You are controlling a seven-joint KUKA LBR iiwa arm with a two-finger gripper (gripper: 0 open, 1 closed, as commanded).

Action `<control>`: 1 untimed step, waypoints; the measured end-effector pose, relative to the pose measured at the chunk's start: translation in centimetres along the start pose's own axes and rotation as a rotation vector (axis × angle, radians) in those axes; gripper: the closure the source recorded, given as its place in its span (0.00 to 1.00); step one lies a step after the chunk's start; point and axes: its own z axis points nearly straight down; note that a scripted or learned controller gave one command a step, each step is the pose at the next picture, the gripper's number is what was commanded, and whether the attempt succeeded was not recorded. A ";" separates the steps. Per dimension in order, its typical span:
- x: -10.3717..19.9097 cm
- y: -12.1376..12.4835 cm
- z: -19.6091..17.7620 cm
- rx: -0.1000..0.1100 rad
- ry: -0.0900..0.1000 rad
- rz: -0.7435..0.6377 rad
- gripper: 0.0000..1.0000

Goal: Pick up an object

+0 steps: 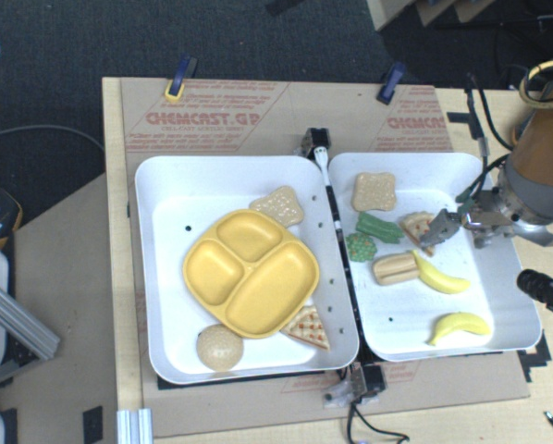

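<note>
Two white bins side by side on the bench. Left bin [156, 248] holds a yellow divided plate [251, 272], tilted a little, long axis running upper-left to lower-right. A tan cracker [279, 205] sits at the plate's upper right edge, touching it. A waffle wedge [308, 327] pokes out from under the plate's lower right, tip pointing right and down. A round beige bun [220, 348] lies just below the plate near the bin's front wall.

Right bin [498, 331] has the small food toys. Toast slice [374, 191] near the back left corner, lying flat. Green pepper piece [378, 227] below it, long axis upper-left to lower-right; a green broccoli bit [361, 246] just beside it by the divider. Tan hot-dog bun [395, 268] lies almost level, long axis left-right, touching the banana [441, 277], which points from upper-left down to the right. A second banana [460, 326] lies near the front right, curved, long axis roughly left-right, well apart from the first.

Arm comes in from the right, gripper [440, 228] low over the right bin's middle, tips at a small brown pastry piece [415, 225]. Fingers look slightly apart, but can't tell whether they pinch the pastry or just sit beside it
</note>
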 end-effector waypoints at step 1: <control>4.0 -2.6 -15.6 -0.020 -0.002 -0.005 0.00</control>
